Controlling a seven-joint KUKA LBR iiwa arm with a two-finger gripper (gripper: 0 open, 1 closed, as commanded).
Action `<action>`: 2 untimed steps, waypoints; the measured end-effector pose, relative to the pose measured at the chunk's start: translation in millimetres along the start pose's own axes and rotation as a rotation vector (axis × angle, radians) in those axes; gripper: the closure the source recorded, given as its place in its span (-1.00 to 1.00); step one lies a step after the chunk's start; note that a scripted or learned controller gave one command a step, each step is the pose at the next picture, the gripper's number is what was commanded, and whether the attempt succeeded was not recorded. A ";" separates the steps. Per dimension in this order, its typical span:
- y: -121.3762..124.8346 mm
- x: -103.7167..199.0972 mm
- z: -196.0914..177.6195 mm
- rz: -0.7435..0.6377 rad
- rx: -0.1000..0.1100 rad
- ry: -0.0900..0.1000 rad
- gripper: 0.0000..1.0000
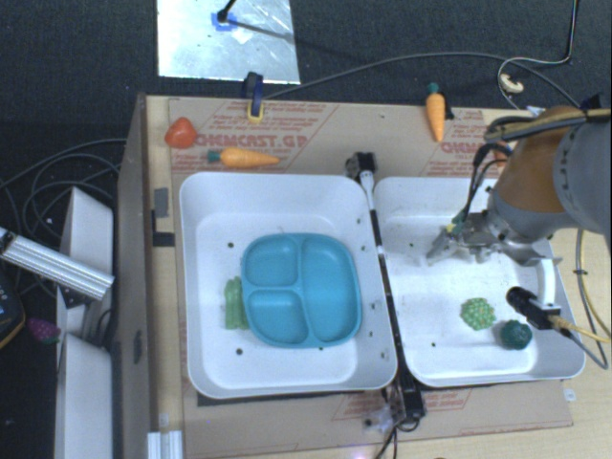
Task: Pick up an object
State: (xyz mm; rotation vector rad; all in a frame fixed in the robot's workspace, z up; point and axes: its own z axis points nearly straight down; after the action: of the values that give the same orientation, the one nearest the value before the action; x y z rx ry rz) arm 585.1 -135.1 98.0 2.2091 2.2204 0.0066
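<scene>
I see my claw low in the right white plastic bin, and I cannot tell its grip. The bumpy light green ball sits near it, untouched. I think I must move over it next.

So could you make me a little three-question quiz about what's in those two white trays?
1. True or false: the blue divided plate lies in the left bin.
2. How many green items lie in the right bin?
3. The gripper is over which bin: A left, B right?

Key:
1. True.
2. Two: a light green bumpy ball and a dark green object.
3. B.
</scene>
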 end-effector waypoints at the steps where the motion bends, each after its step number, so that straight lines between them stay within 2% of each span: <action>1: -5.5 -69.9 -49.0 0.004 0.007 0.001 -1.00; 2: -47.0 -39.4 -5.9 0.004 0.009 0.004 -1.00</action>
State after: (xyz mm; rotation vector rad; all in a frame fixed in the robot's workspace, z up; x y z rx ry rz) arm 538.3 -174.7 103.6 2.2201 2.2228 0.0004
